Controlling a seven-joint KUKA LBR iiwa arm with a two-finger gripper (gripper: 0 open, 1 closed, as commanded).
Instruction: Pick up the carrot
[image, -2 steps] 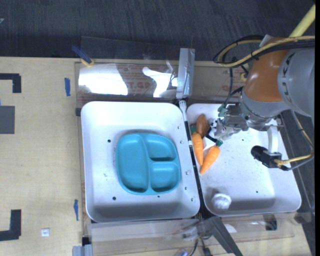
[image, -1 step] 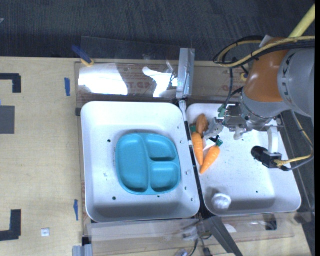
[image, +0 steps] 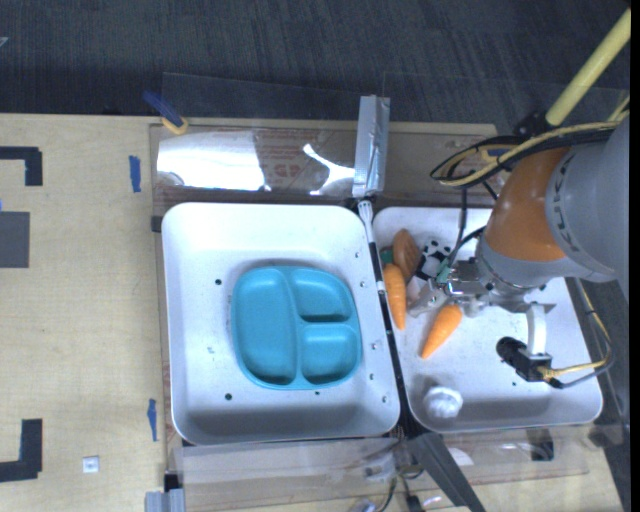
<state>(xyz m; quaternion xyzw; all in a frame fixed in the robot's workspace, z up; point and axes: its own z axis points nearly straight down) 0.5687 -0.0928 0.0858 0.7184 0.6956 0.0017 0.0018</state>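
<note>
Robotics lab setup, not a home. Plywood counter (image: 80, 300) w/ blue tape marks (image: 134, 172) near its back edge, two white bins (image: 190, 240) fixed side by side, grey/orange industrial arm (image: 560, 215) w/ loose cables (image: 470, 160), dark carpet floor (image: 250, 40) beyond.

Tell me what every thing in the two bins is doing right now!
Blue plate: lying flat in the left bin, nothing on it.
Carrot by the wall: lying in the right bin along the divider.
Second carrot: lying tilted, right below the gripper.
Brown piece: lying at the back of the right bin.
White round thing: resting near the front of the right bin.
</note>
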